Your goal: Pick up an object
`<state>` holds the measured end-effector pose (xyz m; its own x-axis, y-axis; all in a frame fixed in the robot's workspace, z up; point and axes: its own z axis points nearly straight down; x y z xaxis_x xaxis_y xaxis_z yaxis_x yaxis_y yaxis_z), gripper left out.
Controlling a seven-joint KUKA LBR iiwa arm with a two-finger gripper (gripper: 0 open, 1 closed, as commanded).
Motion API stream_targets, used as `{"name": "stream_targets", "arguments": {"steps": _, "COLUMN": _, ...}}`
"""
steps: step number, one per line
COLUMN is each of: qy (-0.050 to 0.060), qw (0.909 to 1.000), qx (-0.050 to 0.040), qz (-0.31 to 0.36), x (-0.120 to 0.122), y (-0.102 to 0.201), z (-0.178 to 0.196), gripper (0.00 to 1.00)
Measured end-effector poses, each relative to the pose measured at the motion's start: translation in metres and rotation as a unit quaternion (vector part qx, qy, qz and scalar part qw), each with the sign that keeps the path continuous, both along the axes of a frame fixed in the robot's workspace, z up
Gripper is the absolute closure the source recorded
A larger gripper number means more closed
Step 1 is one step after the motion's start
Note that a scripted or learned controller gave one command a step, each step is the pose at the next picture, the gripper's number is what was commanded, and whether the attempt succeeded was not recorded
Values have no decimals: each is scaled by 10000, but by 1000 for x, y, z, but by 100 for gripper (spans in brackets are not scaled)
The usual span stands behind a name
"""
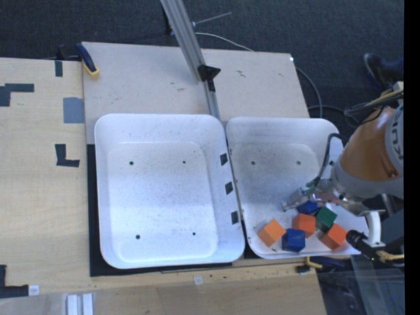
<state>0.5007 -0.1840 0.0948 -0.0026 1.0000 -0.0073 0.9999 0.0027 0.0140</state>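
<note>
The arm point(371, 156) comes in from the right and bends down over the near right part of the right bin point(275, 133), its orange band sitting above the grey wrist. The end effector point(303, 199) hangs low at the edge of a cluster of blocks, pointing left and slightly down; whether its fingers are spread or closed cannot be told from here, and no block can be seen between them. The blocks crowd the bin's near right corner: a blue block point(307, 208) just under the end effector, a green block point(326, 217) beside it, an orange block point(303, 224) in the middle, another orange block point(271, 231) to the left, a second blue block point(294, 241) close to the near rim, and a third orange block point(334, 236) at the right. The far and left parts of this bin's floor lie open. The left bin point(161, 189) touches it along a shared rim on the tabletop point(39, 176)
</note>
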Motion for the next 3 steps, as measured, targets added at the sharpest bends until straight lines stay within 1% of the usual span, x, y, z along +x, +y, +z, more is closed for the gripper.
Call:
{"name": "stream_targets", "arguments": {"steps": 1, "qy": 11, "qw": 10000, "qx": 14, "qz": 9, "x": 1, "y": 1, "z": 9, "gripper": 100}}
{"name": "stream_targets", "arguments": {"steps": 2, "qy": 11, "qw": 10000, "qx": 23, "qz": 24, "x": 49, "y": 91, "z": 1, "gripper": 100}}
{"name": "stream_targets", "arguments": {"steps": 3, "qy": 42, "qw": 10000, "qx": 52, "qz": 37, "x": 46, "y": 205, "z": 130, "gripper": 100}}
